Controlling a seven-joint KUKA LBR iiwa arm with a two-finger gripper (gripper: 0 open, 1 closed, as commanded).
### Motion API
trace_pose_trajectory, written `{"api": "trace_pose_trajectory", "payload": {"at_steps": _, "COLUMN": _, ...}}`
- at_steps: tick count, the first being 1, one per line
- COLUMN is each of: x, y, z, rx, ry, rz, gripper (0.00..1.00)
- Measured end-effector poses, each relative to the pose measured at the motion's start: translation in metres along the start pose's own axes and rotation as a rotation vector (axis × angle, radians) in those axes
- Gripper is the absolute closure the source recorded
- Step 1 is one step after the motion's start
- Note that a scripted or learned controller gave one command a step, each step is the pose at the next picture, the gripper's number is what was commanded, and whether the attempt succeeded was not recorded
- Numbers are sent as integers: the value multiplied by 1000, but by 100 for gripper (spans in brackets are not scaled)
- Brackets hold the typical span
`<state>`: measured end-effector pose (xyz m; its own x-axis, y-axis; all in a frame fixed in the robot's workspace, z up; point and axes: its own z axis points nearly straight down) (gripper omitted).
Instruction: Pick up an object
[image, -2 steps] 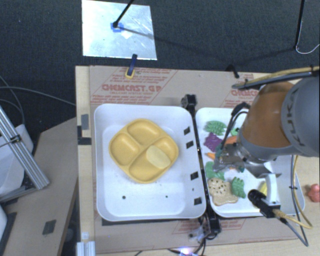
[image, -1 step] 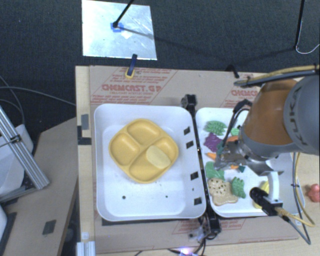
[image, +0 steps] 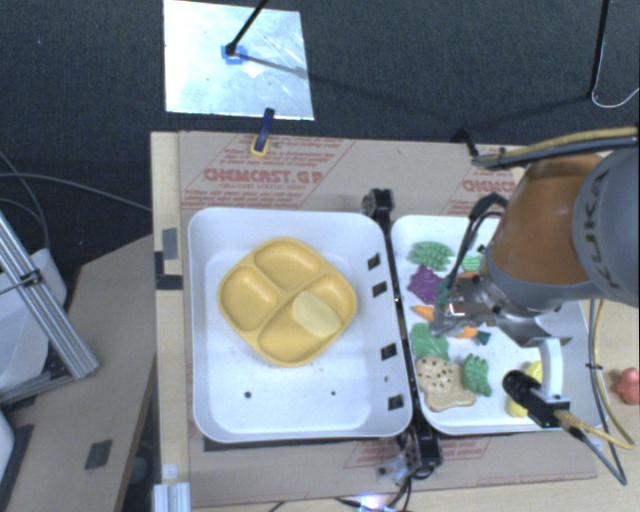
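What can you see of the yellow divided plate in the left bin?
The yellow plate looks like matte plastic, rounded-square, split into four shallow compartments. It lies flat, turned diamond-wise, near the middle of the left bin. A pale yellow oval piece lies in its right compartment. Nothing else touches it.

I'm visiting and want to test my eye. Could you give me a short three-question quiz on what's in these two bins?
1. True or false: the yellow divided plate lies in the left bin.
2. Over which bin is the gripper: A) left, B) right?
3. Fill in: the purple toy lies just below a ____ toy in the picture.

Key: 1 true. 2 B, over the right bin, among the small toys. 3 green.
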<state>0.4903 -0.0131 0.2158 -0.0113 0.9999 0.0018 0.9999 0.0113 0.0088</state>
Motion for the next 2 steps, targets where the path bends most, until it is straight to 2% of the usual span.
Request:
{"api": "trace_pose_trajectory", "payload": {"at_steps": 1, "x": -42, "y": 7, "z": 33, "rx": 10, "ry": -2, "rz": 13, "gripper": 100}}
{"api": "trace_pose_trajectory", "payload": {"at_steps": 2, "x": 15, "y": -4, "z": 32, "rx": 9, "ry": 0, "rz": 2, "gripper": 100}}
